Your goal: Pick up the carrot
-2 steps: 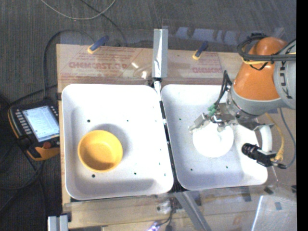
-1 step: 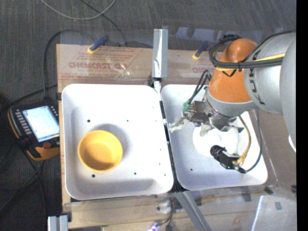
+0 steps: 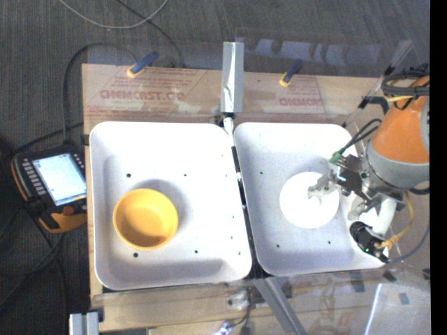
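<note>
Gripper (image 3: 323, 189): over white plate (image 3: 302, 204), right bin (image 3: 279, 257); we cannot tell its state.
Yellow bowl (image 3: 145, 218): left bin (image 3: 105, 152).
Progress: we judge nothing lifted yet.

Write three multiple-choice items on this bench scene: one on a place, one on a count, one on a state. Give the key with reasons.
1. Where does the yellow bowl sit?
A. left bin
B. right bin
C. floor

2. How many white bins are on the bench?
A. one
B. two
C. three

3. How does the bowl stand?
A. upside down
B. on its side
C. upright, mouth up

Key: 1 A, it rests in the left bin. 2 B, the left bin and the right bin lie side by side. 3 C, its hollow inside faces the camera.
</note>
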Robot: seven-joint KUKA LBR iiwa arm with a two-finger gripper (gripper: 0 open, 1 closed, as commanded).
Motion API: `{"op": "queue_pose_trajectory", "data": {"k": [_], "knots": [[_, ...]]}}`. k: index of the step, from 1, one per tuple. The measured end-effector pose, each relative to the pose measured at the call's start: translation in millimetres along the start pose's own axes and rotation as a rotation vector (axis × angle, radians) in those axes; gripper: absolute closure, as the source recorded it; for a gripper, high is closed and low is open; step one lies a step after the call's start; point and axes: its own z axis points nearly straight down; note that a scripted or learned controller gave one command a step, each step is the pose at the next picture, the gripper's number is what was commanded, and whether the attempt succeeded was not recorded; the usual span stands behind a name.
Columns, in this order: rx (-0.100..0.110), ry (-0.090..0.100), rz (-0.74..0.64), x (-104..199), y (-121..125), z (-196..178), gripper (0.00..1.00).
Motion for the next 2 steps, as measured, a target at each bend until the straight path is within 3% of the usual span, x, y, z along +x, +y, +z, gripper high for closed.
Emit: {"op": "queue_pose_trajectory", "data": {"k": [1, 2], "knots": [[0.003, -0.001, -0.003, 1, 0, -8, 1.00], [-0.013, 0.009, -0.095, 29, -15, 122, 1.00]]}}
